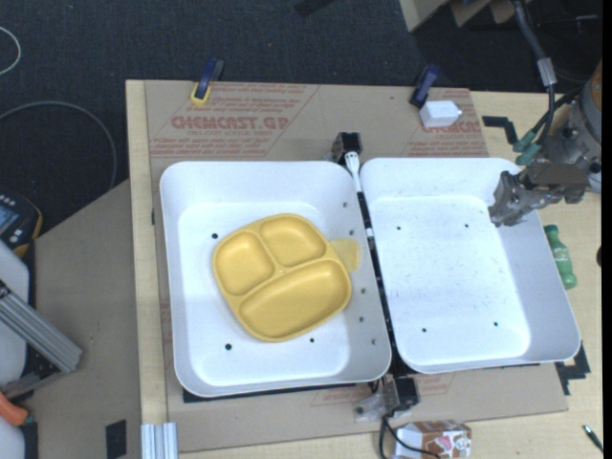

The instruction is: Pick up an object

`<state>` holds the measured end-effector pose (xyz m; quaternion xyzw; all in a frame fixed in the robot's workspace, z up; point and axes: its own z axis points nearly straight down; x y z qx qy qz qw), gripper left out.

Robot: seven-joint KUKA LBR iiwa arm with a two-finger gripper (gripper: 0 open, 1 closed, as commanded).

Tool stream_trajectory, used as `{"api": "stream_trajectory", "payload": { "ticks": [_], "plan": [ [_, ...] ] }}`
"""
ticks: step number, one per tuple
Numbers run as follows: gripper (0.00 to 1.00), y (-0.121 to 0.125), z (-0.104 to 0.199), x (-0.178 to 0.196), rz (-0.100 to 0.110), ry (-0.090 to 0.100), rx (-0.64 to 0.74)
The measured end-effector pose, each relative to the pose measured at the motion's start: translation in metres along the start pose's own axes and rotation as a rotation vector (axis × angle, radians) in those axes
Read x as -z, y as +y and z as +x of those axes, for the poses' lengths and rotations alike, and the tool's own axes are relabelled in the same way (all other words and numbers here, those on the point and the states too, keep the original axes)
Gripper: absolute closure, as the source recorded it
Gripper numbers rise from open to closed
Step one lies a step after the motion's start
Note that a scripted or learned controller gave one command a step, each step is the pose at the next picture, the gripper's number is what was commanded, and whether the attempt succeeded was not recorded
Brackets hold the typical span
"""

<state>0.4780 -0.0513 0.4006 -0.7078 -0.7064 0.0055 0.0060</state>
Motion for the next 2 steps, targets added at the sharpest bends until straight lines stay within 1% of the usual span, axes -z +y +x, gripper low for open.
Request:
{"api": "stream_trajectory", "payload": {
  "ticks": [1, 2],
  "plan": [
    [1.00, 0.001, 0.087, -0.053, -0.008, 0.001, 0.011],
    [1.00, 0.001, 0.145, 0.002, -0.024, 0.002, 0.009]
  ]
}}
